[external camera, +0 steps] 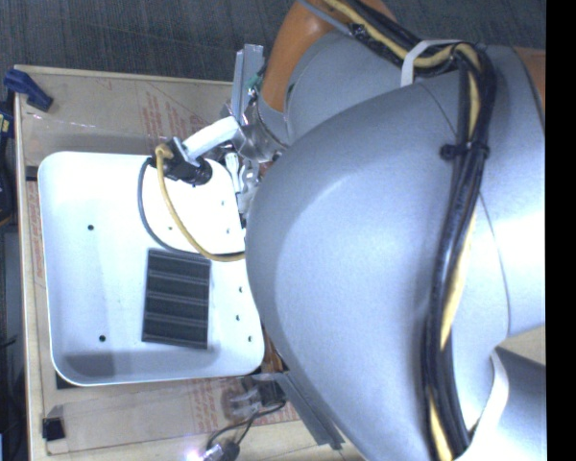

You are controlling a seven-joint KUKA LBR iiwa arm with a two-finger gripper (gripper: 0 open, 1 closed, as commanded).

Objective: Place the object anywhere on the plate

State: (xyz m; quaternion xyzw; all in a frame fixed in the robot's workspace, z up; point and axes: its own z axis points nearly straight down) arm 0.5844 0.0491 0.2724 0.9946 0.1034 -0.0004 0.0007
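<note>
A dark grey carpeted floor is seen beyond the pale wooden surface. A blue clamp is fixed at that surface's far left corner. Red printing is noted on the wood.

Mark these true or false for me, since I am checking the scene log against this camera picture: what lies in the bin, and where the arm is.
1. A dark ribbed rectangular object lies flat in the white bin. True.
2. The grey arm covers much of the view's right side. True.
3. The ribbed object sits outside the bin on the bench. False: it rests on the bin's floor.
4. A yellow and a black cable loop over the bin. True.
5. The bin is red. False: it is white.
</note>
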